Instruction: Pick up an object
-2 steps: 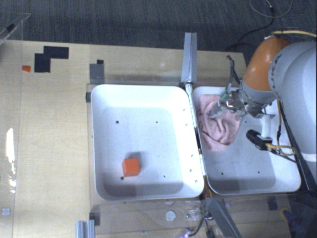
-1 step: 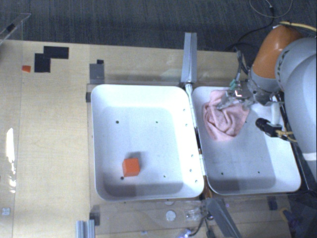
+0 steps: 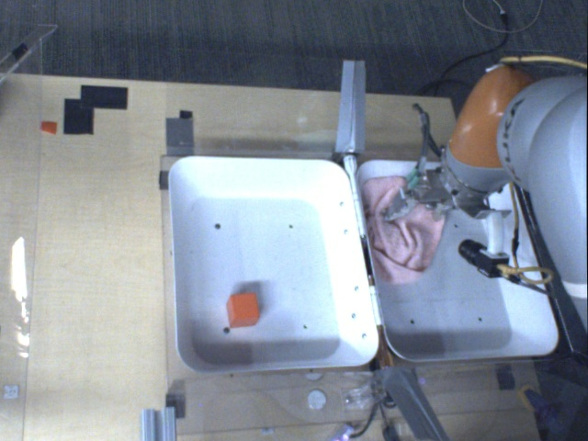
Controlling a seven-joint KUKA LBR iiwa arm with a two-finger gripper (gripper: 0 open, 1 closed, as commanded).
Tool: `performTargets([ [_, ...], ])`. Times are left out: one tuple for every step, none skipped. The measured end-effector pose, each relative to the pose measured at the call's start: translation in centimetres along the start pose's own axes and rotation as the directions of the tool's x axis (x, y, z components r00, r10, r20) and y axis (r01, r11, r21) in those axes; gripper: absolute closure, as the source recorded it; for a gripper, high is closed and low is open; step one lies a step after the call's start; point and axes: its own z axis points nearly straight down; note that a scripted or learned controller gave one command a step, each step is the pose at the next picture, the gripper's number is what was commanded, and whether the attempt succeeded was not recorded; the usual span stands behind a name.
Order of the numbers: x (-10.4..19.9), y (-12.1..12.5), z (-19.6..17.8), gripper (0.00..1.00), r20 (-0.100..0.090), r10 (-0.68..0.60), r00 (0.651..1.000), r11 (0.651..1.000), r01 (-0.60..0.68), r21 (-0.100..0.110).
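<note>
Jaws: lost in a blur of metal at the gripper (image 3: pixel 411 200); cannot tell how far apart, nor whether closed on anything. Low over the upper right part of a pink cloth (image 3: pixel 404 237), either touching its folds or just above them; cannot tell which.

Cloth: crumpled and bunched, lying in the right bin (image 3: pixel 459 338), pressed against that bin's left wall near the far corner and trailing down toward the middle of the floor.

Orange block (image 3: pixel 243 310): on the floor of the left bin (image 3: pixel 276 182), toward the near left corner, clear of both walls there. Well apart from the gripper, with the walls where the two bins meet lying between.

Arm (image 3: pixel 542 136): grey and bulky, reaching in from the right above the far right corner of the right bin, its orange band (image 3: pixel 482 127) just behind the gripper.

Bench (image 3: pixel 92 292): pale wood. At its far left, a pair of flat black angular shapes (image 3: pixel 92 107) with a small orange square (image 3: pixel 49 128) just beside them. At the far edge, a grey upright bar (image 3: pixel 350 108) in line with the gap between the bins.
</note>
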Motion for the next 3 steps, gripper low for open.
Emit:
performTargets([
  [-1.0,-6.6,-0.2,0.00,0.002,-0.155,0.988,0.988,0.155,-0.005],
  [-0.4,0.3,0.0,0.00,0.001,-0.119,0.993,0.993,0.119,-0.003],
  [-0.5,-3.5,-0.1,0.00,0.001,-0.150,0.989,0.989,0.150,-0.003],
])
